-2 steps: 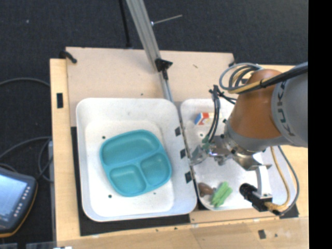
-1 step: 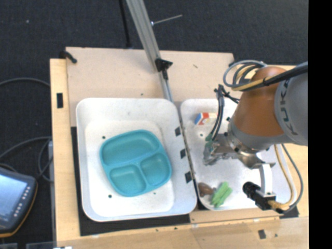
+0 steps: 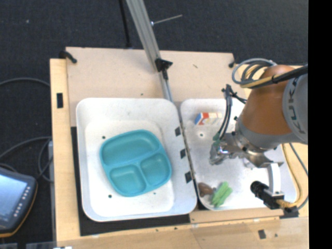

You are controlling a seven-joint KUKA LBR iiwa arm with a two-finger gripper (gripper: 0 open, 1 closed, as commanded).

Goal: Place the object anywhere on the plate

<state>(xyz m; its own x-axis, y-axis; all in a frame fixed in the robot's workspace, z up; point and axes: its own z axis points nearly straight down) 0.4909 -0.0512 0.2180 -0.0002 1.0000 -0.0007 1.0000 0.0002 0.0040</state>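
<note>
Hand (image 3: 220,154) over right bin (image 3: 207,134).
We cannot tell its grip; green object (image 3: 221,194) just below, plate (image 3: 136,162) well left.

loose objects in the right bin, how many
3: a red, white and blue block near the far wall, a green piece and a brown one at the near edge. The arm may hide more.

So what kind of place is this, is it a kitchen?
Probably not a kitchen. It looks like a robot lab: a robot arm reaches over two white bins on a wooden bench, with a metal pole and cables around. The blue plate is for practice.
</note>
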